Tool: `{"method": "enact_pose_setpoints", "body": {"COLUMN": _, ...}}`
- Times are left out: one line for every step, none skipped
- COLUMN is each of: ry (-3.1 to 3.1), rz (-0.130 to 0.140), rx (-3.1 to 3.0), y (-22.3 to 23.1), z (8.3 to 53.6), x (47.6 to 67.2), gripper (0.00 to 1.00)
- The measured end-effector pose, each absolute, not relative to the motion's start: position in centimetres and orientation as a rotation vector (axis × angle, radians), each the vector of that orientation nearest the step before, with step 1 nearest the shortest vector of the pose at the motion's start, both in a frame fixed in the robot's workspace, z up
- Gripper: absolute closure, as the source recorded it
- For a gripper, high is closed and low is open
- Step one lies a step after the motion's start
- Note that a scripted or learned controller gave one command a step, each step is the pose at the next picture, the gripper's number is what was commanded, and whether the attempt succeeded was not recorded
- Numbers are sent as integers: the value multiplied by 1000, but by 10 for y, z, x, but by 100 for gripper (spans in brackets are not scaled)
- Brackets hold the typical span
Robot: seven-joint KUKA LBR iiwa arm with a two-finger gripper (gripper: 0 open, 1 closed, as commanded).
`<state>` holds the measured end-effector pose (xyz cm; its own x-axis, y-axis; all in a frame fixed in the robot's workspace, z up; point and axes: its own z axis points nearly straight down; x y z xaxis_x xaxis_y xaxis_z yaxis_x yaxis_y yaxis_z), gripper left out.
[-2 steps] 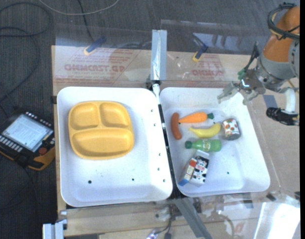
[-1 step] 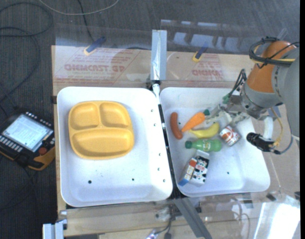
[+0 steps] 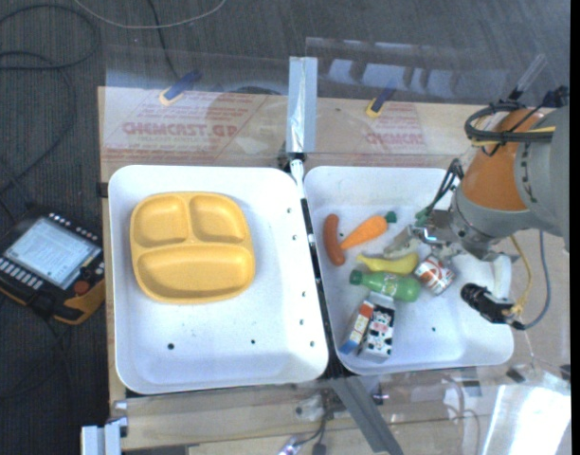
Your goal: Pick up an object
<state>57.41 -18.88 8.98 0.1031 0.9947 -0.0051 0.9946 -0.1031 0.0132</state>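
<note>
Nearest to where I stand, the near rim of the left bin (image 3: pixel 214 373) runs along the bench edge, and in that bin sits a yellow divided tray (image 3: pixel 191 246), flat and untouched, toward its far-left part. Off the bench to the left lies a teach pendant (image 3: pixel 48 265) on the dark floor.

Moving right across the divider, the right bin (image 3: pixel 442 344) holds all the loose items — a sausage (image 3: pixel 334 239) lying just beside a carrot (image 3: pixel 370 230), then a banana (image 3: pixel 389 263) with a green bottle (image 3: pixel 385 283) right against its near side, and a small carton (image 3: pixel 371 329) nearer still. A little can (image 3: pixel 432 275) rests to the right of the banana.

Further right, the gripper (image 3: pixel 425 233) hangs low over the far-right part of that bin, close above the banana's far end and the can. Whether its pincer is apart or together I cannot tell; the wrist hides it.

As I judge it, nothing is lifted yet: every object lies on the bin floor. The approach looks made — the grasp and the raise are what is left.
</note>
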Motion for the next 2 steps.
{"method": "enact_pose_setpoints", "body": {"ry": 2098, "rz": 8, "rx": 2323, "y": -189, "z": 97, "x": 575, "gripper": 100}}
{"method": "enact_pose_setpoints", "body": {"ry": 2420, "rz": -4, "rx": 2011, "y": -181, "z": 116, "x": 542, "gripper": 100}}
